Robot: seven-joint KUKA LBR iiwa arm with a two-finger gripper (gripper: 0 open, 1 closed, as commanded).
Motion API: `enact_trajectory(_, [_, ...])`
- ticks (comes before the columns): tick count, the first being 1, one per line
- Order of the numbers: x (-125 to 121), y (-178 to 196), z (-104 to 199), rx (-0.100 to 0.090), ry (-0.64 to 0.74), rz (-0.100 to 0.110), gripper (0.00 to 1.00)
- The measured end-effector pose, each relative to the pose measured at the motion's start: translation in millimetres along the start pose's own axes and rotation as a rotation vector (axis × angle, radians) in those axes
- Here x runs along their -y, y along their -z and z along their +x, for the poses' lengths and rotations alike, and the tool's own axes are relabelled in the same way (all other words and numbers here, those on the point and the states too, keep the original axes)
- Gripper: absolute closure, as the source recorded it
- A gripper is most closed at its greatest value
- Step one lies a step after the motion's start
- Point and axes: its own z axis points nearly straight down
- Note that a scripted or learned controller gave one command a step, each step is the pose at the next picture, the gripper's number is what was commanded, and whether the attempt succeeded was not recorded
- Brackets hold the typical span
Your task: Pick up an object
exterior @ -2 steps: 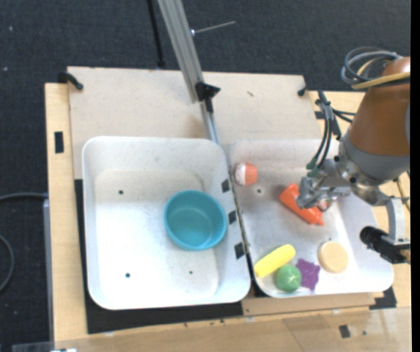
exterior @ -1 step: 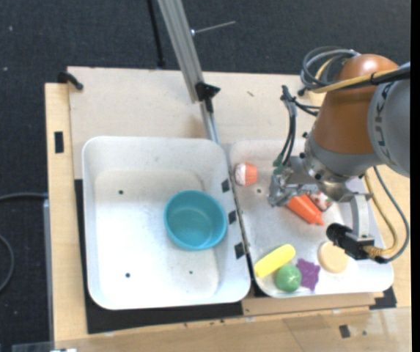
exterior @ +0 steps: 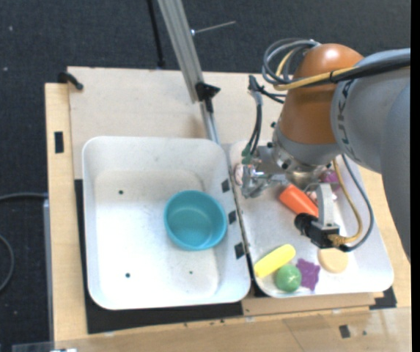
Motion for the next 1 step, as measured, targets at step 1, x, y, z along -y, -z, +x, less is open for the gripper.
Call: enact_trajectory(1, [-5.3, -6.2, 48.8, 0.0, 0.0, 0.0, 1.0])
